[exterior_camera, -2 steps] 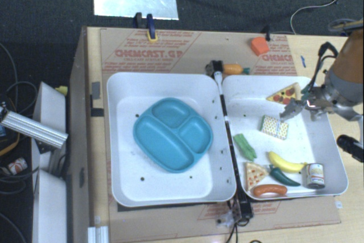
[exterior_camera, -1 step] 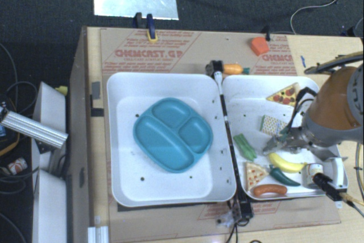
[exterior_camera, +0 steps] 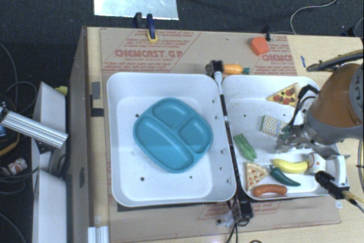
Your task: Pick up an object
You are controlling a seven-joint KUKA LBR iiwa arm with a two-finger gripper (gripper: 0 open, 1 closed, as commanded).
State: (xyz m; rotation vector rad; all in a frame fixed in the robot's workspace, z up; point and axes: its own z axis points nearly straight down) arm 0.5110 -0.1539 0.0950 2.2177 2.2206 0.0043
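Dark carpet surrounds the worktop (exterior_camera: 170,48), which carries two white bins. Taking the right bin (exterior_camera: 250,94) as landmark: along its near wall lie a sausage (exterior_camera: 269,190), a pizza slice (exterior_camera: 255,172), a green chili (exterior_camera: 284,177) and a banana (exterior_camera: 290,165). Just beyond the banana, mid-bin, the gripper (exterior_camera: 289,140) hangs low; whether it is clenched or released cannot be told. Farther back lies another pizza slice (exterior_camera: 284,94). The banana looks the nearest target: best to centre over it and descend straight, clear of the chili.

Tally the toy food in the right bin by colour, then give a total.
Green: 2, a pod and a pepper
Yellow: 1, a banana
Red: 1, a sausage
Mixed colours: 3, two pizza slices and a patterned block
Total: 7
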